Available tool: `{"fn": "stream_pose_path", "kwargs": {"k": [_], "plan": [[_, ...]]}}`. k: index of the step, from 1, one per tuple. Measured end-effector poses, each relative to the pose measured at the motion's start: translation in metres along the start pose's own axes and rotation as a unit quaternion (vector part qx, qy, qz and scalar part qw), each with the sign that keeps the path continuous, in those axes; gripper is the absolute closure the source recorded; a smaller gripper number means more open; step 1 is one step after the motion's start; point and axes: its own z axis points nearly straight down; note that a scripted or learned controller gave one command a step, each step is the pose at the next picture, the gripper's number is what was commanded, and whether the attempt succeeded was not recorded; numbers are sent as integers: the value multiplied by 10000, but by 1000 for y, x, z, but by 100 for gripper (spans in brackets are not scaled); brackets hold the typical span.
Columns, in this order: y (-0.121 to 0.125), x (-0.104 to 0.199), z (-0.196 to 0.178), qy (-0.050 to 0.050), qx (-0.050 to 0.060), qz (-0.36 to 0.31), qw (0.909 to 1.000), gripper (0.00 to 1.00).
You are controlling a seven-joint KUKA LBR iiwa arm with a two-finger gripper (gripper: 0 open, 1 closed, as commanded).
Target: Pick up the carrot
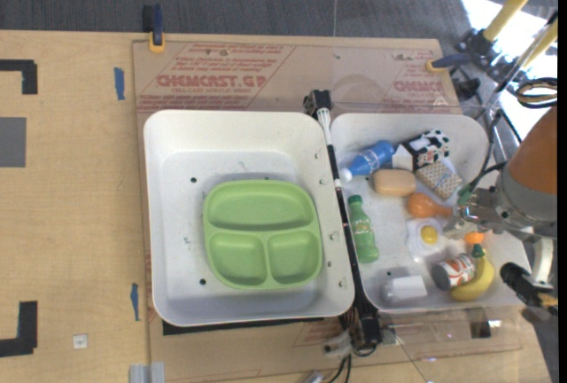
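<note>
Wooden bench, grey carpet beyond, two white bins, carrot in right bin, fingers' state unclear

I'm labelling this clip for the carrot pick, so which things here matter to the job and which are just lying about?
Belong to the job:
carrot
right bin

Just lying about:
green divided plate
blue bottle
green bottle
banana
fried egg
can
</note>
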Motion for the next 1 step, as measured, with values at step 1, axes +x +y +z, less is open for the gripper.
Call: {"fn": "stream_pose_path", "kwargs": {"k": [1], "plan": [[-20,13,12,-120,-5,-765,9970,100]]}}
